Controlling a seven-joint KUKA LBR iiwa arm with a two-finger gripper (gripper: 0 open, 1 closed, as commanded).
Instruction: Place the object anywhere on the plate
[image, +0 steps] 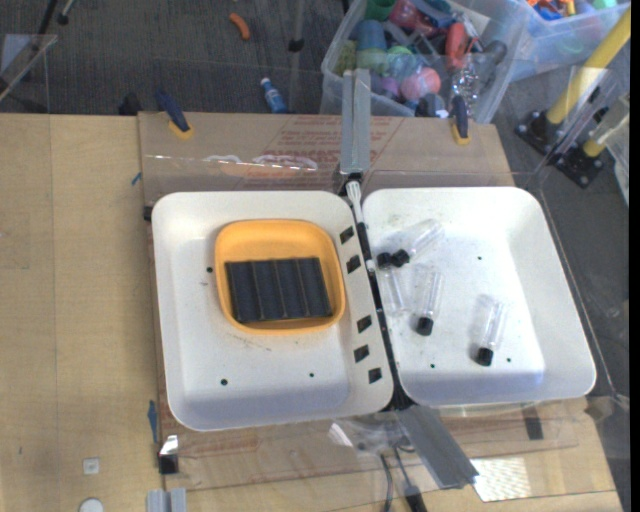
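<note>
Vials (486, 326), clear with black caps, are scattered in the right bin (530, 205), across the divider from the orange plate (275, 232), which is mostly taken up by a dark ribbed block (278, 290).

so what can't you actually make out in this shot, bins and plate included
- Clear bottles in the right bin, camera view: transparent against white, so their exact count and outlines are uncertain.
- Dark ribbed object on the orange plate: too small to identify.
- Toys in the plastic tub behind the bench: cut off by the top edge.
</note>
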